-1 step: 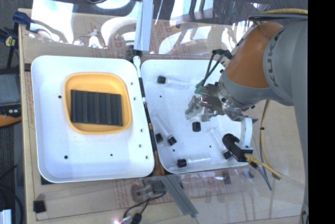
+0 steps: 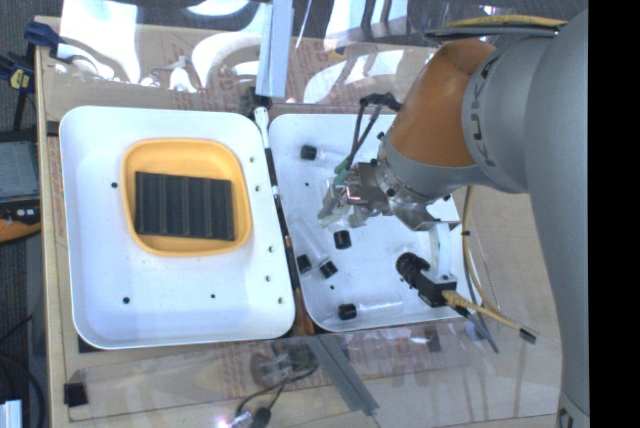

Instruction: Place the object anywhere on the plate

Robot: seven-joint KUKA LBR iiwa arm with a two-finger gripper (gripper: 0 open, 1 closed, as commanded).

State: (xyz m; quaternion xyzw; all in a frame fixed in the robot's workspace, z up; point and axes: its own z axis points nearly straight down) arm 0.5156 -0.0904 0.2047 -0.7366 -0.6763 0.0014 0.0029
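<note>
Plate (image 2: 137, 166) placement is your job, so read the scene from the big things down. The arm (image 2: 500, 96) reaches over the right bin (image 2: 385, 301), well apart from the left bin (image 2: 80, 246), where the yellow plate sits in the middle. A dark ribbed slab (image 2: 190, 204) already lies flat on the plate, inside its rim. If that slab is your object, the task looks done.

The gripper (image 2: 340, 201) hangs low over the right bin, and you cannot tell whether it is wide or narrow, or whether it holds anything. 1 of several small black pieces (image 2: 342, 239) lies just below it.

If a piece is your target, confirm the hold before you carry anything. Then lift clear of the wall between the 2 bins and come down over the plate's bare yellow border, not onto the slab.
</note>
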